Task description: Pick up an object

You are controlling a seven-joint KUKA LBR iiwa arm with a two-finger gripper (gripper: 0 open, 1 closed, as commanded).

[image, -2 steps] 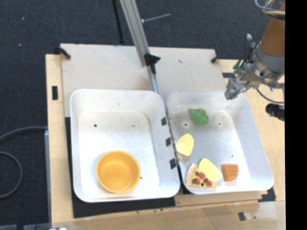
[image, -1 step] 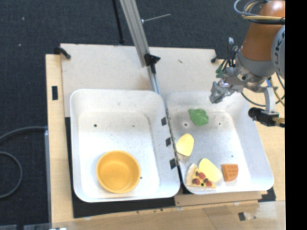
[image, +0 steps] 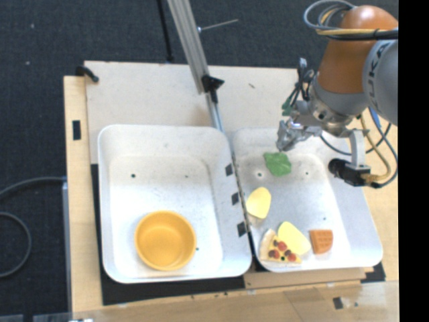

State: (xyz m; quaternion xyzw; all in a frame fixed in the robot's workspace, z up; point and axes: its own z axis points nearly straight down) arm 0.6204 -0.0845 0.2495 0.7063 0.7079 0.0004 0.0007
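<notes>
Illumination is even, diffuse and overhead; the white bins point(image: 167, 153) render bright without glare. Shadows are faint and soft, lying close beneath objects. Focus is slightly soft throughout, with the dark floor point(image: 40, 25) beyond the desk point(image: 134, 92) edges underexposed.

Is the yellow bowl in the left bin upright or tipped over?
Upright: the yellow bowl sits on the left bin floor, round rim and hollow facing up.

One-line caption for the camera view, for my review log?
KUKA arm's gripper poised just above a green object in the right bin; a yellow bowl sits in the left bin.
</notes>
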